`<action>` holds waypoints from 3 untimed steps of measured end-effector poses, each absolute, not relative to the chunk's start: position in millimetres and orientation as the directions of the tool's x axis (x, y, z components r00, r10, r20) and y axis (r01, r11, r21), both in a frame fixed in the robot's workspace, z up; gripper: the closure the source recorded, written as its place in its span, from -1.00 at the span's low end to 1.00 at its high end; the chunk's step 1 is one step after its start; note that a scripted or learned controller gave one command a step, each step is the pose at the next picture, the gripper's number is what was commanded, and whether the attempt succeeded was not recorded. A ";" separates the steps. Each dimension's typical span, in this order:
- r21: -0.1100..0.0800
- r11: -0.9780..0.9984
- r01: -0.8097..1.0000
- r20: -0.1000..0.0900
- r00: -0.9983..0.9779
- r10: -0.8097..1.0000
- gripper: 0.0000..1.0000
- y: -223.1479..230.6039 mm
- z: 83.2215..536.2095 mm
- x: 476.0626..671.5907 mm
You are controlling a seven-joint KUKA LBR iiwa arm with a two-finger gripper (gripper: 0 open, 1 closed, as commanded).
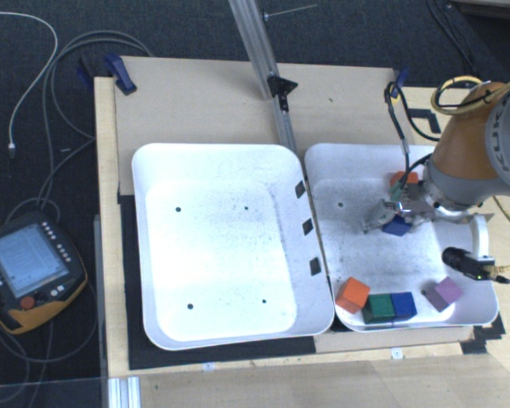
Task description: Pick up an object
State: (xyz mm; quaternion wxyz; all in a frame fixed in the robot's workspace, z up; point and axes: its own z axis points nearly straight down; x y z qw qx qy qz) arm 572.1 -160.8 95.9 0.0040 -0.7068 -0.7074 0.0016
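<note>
Right bin [340, 177], near edge: orange block [353, 294], green block [379, 308], blue block [403, 305] sitting in a row, purple block [446, 292] just to their right. Farther back, the hand [393, 218] is hovering low over a small blue object [397, 226]; open or closed, cannot tell. Left bin [153, 164] lying alongside on the tabletop [195, 92].

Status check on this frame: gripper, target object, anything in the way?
Gripper low in right bin, at a blue object; grasp unconfirmed. Orange block, green block, blue block, purple block along near wall, apart from the gripper.
</note>
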 end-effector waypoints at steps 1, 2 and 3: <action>-0.002 -0.001 1.000 0.001 0.001 1.000 -1.00 -182.2 100.0 567.5; 0.001 0.001 1.000 0.002 -0.001 1.000 1.00 -180.4 110.9 568.7; -0.003 0.008 1.000 0.005 -0.008 1.000 1.00 -90.1 99.5 573.6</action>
